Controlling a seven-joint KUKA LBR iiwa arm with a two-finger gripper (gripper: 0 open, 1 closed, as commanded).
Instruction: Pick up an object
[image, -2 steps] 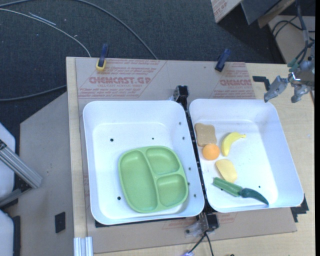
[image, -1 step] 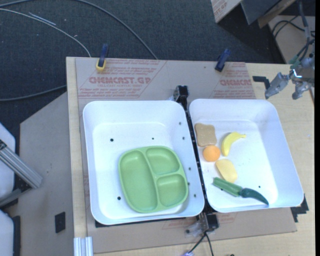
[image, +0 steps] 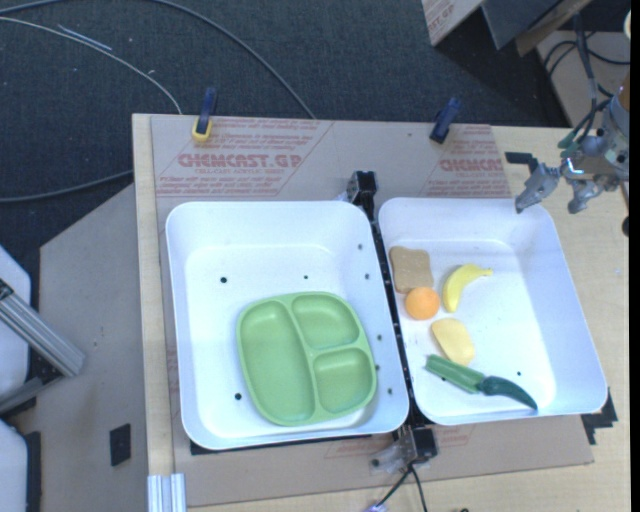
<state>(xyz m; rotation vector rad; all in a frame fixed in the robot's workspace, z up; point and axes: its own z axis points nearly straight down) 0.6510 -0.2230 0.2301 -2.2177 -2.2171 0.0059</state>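
On the bench stand two white bins side by side. The left bin (image: 190, 300) carries one green divided plate (image: 305, 356), with three compartments, lying toward its near edge. The right bin (image: 560, 300) carries five things, all gathered in the half nearest the left bin: one tan bread slice (image: 411, 268) near the far edge, one orange (image: 422, 303) just in front of it, one banana (image: 462, 284) just to the right of the orange, one yellow lemon-like piece (image: 453, 340) nearer the front, and one green-handled tool (image: 478, 382) lying aslant along the near edge, just below the yellow piece.

My gripper (image: 553, 193) hangs above the far right corner of the right bin, at its rim, with its two fingers spread apart and nothing between them. The banana is the closest thing to it, lying toward the near left of my fingers; the rest lie well apart from me, farther toward the bin's near left corner.
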